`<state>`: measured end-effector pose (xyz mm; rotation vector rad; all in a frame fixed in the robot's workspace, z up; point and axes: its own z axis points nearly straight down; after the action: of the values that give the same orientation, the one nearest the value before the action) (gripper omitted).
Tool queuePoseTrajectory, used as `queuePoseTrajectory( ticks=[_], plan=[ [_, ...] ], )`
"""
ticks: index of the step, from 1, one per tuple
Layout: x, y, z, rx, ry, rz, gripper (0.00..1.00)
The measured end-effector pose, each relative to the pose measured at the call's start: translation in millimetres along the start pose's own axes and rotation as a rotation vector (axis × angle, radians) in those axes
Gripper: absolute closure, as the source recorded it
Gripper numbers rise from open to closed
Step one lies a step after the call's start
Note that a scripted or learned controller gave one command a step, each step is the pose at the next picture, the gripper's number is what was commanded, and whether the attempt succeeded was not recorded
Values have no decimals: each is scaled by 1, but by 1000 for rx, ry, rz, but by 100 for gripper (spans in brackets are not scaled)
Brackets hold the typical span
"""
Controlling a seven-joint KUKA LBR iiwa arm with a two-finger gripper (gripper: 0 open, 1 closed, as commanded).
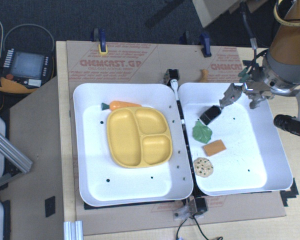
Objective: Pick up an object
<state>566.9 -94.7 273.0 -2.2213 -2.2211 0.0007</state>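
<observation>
Top-down view of 2 white bins. The left bin (90, 184) holds a yellow divided plate (138, 136) and a carrot (122, 104). The right bin (260, 169) holds a black block (210, 115), green leaf (201, 132), orange slab (214, 147) and cookie (203, 167). The gripper (242, 95) hovers over the right bin's far edge, beside the black block; its grip state cannot be told.

Red "CHEMCAST GP" print, partly cut off, on the brown board (140, 59) under both bins
</observation>
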Motion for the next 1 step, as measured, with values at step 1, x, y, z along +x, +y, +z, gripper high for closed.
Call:
queuePoseTrajectory(
  ticks=[1],
  plan=[
    [8,6,54,7,2,-1,0]
  ],
)
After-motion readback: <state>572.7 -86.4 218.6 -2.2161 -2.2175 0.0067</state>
